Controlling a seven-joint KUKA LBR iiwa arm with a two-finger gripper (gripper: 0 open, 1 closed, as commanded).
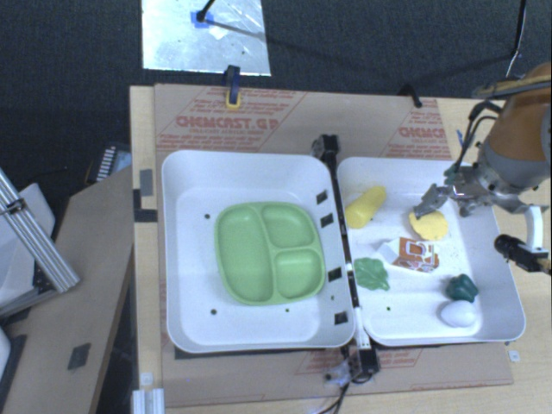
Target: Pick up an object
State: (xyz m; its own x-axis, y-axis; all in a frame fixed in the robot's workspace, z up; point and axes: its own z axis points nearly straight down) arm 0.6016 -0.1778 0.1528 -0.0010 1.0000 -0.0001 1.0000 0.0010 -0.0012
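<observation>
White egg [458, 314] foreground — end effector [429, 207] low over yellow piece [430, 225].

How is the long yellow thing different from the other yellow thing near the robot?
The long yellow piece is a stubby tube lying at a slant near the divider; the flat yellow piece is rounder and flatter. The long yellow piece lies apart from the gripper; the flat yellow piece sits right under it. Both are yellow and lie in the right bin.
</observation>
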